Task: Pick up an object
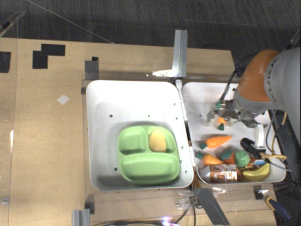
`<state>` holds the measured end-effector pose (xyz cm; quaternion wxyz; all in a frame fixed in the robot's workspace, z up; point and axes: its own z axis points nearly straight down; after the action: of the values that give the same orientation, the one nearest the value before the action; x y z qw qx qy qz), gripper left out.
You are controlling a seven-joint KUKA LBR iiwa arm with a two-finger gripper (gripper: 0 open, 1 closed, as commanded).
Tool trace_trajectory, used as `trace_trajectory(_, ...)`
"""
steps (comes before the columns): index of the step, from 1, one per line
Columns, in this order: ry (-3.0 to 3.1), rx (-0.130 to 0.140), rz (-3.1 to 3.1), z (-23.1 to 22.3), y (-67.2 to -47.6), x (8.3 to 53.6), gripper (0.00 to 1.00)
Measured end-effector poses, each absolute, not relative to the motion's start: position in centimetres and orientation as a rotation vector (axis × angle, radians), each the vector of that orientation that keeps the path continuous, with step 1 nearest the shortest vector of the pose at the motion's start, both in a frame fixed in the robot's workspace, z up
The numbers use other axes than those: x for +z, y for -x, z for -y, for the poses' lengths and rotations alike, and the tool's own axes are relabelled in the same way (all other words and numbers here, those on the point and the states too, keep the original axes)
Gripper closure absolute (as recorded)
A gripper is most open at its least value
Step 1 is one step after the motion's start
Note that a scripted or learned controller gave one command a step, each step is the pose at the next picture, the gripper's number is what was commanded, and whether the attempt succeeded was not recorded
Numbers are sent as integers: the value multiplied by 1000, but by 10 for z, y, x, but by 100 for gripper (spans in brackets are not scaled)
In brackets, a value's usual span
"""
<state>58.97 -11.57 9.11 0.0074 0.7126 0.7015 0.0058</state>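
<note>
My gripper (220,113) hangs low over the upper middle of the right bin (197,95), on the end of the grey arm with the orange band that comes in from the right. A small orange piece (220,122) lies right under the gripper's tip, and I cannot tell whether it is held. Just below it lies a large carrot (218,141). A smaller carrot (211,159), a green item (241,158), a brown bottle (225,175) and a banana (257,172) crowd the bin's near end.
The left bin (101,102) holds a green divided plate (148,166) with a yellow round fruit (158,141) in its upper right compartment. A metal post (180,53) stands behind the wall between the bins.
</note>
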Motion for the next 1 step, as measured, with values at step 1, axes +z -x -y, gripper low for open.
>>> trace_trajectory(1, -2210, 13, -2217, 144, -618, 90, 0)
